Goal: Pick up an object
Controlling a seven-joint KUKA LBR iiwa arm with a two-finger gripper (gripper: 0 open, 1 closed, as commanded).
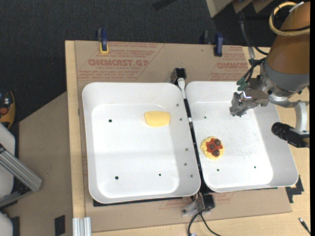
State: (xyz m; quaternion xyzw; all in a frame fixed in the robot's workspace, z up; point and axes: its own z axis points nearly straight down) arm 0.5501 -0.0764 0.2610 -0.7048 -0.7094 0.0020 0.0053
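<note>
Broadly, desk (123, 58): a brown board clamped at its far edge, which looks meant to keep it from shifting; it carries both bins.
Left bin (98, 132): shallow and white, butted against its twin along a dark centre seam, so things can likely pass from one to the other.
Right bin (266, 166): same build, on the side the arm reaches from.
Arm (290, 48): comes in from the right, its orange band high over the right bin's far right corner, wrist bent downward.
Hand (238, 109): hangs over the far part of the right bin, pointing down toward the floor of the bin; whether it touches the floor cannot be told, and whether it is apart or together cannot be told either. Nothing is seen in it.
Yellow piece (157, 118): a pale rounded lump lying flat in the far middle of the left bin, well apart from the hand.
Toy food (212, 147): a small yellow disc with red and dark spots, lying in the right bin near the seam, nearer the camera than the hand and left of it. By judgement, the closer candidate for a pick; no grasp is made yet.
</note>
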